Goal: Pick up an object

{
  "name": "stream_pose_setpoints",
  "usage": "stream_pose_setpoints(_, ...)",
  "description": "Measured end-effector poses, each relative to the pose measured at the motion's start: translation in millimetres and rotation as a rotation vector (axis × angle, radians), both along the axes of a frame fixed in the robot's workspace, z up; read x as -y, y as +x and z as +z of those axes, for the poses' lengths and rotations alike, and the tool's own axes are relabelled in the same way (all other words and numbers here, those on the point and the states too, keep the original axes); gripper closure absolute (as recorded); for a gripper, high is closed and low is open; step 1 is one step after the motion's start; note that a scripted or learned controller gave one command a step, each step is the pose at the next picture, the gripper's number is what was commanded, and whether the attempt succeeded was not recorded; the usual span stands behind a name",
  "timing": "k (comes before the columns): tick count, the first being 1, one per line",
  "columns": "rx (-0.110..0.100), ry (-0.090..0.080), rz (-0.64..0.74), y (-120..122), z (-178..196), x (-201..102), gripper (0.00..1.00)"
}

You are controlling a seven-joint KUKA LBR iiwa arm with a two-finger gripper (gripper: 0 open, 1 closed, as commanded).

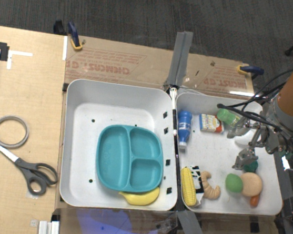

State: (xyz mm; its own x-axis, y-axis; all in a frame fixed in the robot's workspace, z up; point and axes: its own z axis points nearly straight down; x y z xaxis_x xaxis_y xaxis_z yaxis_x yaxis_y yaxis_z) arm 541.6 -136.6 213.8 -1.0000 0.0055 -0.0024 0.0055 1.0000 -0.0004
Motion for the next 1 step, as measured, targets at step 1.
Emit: stream_pose_setpoints(1,0.0,0.0,0.156,-29.5,-121.7,47.5,0.0)
